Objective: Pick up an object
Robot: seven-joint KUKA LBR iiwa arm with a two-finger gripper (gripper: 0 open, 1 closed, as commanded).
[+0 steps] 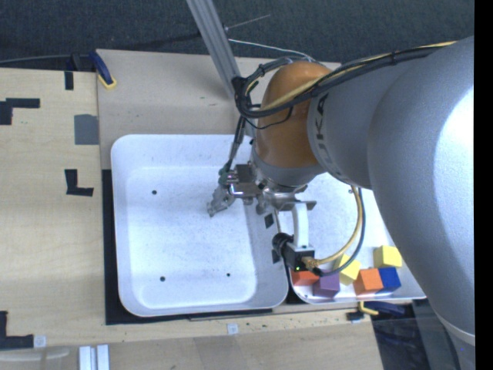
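Camera view: two bins [131,206], six blocks [370,280] (right bin).

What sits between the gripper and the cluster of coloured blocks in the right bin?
In the camera view, the gripper hangs over the left bin; the bins' adjoining rims and the arm's wrist hardware separate it from the blocks.

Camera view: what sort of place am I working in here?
Probably a robotics lab test bench: two shallow white bins, the left bin and the right bin, sit on a wooden benchtop, with small coloured blocks as practice objects and black tape marks.
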